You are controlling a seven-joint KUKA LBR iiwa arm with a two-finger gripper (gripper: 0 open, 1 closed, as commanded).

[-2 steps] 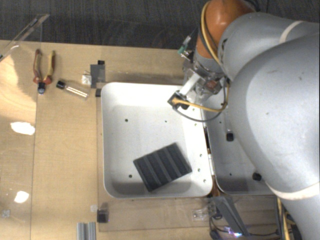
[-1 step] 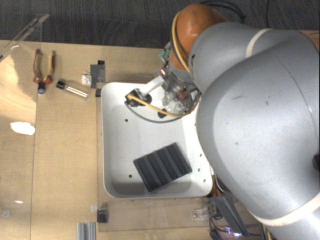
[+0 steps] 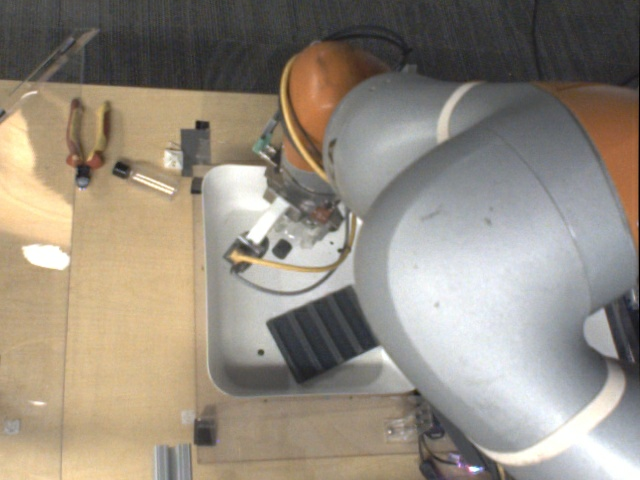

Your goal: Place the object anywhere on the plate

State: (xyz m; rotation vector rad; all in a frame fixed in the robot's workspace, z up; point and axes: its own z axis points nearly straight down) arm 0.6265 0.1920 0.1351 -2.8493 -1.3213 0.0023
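**Obs.: end effector over the left bin, sizing up the object**

I am hanging my end effector (image 3: 268, 236) over the far half of the white bin (image 3: 215, 353), close to its floor. I cannot tell whether it is spread or pressed together; the wrist is blocking that. I am not seeing anything gripped in it.

Candidate object: the black ribbed block (image 3: 318, 336), lying flat on the bin floor in the near half, turned at an angle to the walls. Its right end is running under my arm (image 3: 480, 248). A small dark piece (image 3: 281, 250) is also sitting just beside the end effector. It is too small to identify, so I am noting it and not counting on it.

Handling, as a judgement:
- The block is looking stiff and fairly light, like moulded plastic or rubber, and not fragile.
- The ribs should be giving grip rather than slip.
- I am judging the best hold to be across the short width near the middle, so it hangs level.
- A thin yellow cable (image 3: 300, 267) is curving across the floor between end effector and block, and could snag.

I cannot tell where the plate is lying; my arm is covering the right of the scene.
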